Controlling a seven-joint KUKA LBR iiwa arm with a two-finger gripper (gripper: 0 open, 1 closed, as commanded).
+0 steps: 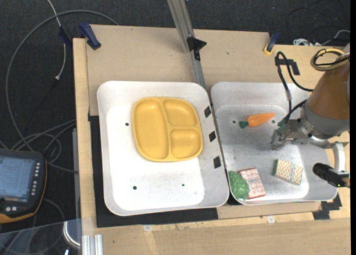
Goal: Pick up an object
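In the right bin (245, 153) lie an orange toy carrot (259, 119) near the back, a pale patterned block (288, 171) at the front right, and a small red-and-white box (251, 182) beside a green lump (238, 185) at the front edge. My gripper (282, 136) hangs low over the right bin, just right of and below the carrot and above the patterned block. Nothing shows between its fingers. The arm's grey and orange body (328, 103) covers the bin's right side.
The left bin (117, 153) holds a yellow three-compartment plate (167, 128). A slanted metal pole (181, 9) rises from the bench's back between the bins. Black cables (286, 70) loop near the arm. Blue clamps (89, 35) grip the bench's back corners.
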